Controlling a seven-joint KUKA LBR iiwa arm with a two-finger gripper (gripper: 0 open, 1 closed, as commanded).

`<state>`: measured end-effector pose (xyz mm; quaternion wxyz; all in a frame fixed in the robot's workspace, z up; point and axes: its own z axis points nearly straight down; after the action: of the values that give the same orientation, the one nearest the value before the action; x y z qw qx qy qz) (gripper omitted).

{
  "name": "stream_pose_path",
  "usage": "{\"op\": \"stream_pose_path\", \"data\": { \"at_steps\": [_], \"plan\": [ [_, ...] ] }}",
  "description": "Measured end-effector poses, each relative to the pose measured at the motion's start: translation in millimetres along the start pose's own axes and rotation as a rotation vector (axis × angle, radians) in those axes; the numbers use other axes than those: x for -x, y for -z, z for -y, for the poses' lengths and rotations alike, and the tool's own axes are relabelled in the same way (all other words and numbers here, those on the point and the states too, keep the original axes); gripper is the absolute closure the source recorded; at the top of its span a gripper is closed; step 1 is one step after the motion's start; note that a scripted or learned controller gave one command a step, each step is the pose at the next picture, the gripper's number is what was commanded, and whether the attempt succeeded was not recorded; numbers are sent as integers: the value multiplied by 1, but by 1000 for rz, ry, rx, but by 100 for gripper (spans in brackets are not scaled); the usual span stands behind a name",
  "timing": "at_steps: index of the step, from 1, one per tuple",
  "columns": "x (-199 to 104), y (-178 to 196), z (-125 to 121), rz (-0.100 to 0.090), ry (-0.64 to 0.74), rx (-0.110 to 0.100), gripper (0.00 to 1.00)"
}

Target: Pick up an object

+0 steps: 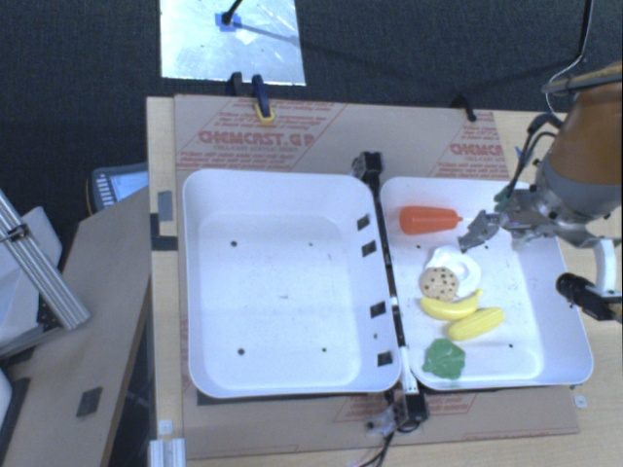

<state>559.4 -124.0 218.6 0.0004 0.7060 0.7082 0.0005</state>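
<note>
Your candidate objects all sit in the right bin (560, 300). The carrot (428, 219) lies on its side near the far wall. Below it a white cup-like piece (458, 264) touches a round cookie (439, 281). Two yellow bananas, the curved banana (450, 306) and the straight banana (476, 323), lie just beside one another. A green leafy piece (445, 358) rests near the front rim. The left bin (282, 280) holds nothing you could pick.

Your gripper (481, 232) reaches in from the right, above the bin floor, between the carrot's narrow end and the white piece. Nothing lies between the fingers. They look slightly spread, though the slanted view makes that hard to confirm. Nothing is grasped yet.

Judgement on placement: the items crowd the bin's left half, several touching. A descent on the cookie or the bananas would therefore risk nudging a neighbour. The carrot stands apart from the rest, so it looks the cleanest target. Its long axis runs left to right, which would favour closing across its width.

Both bins rest on a cardboard-covered counter (321, 129).
</note>
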Motion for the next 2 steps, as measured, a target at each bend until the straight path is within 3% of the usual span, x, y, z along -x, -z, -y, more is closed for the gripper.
{"op": "stream_pose_path", "data": {
  "at_steps": [1,2],
  "plan": [
    [-22,100,48,1,3,0,0],
    [-93,44,72,-1,2,0,0]
  ]
}}
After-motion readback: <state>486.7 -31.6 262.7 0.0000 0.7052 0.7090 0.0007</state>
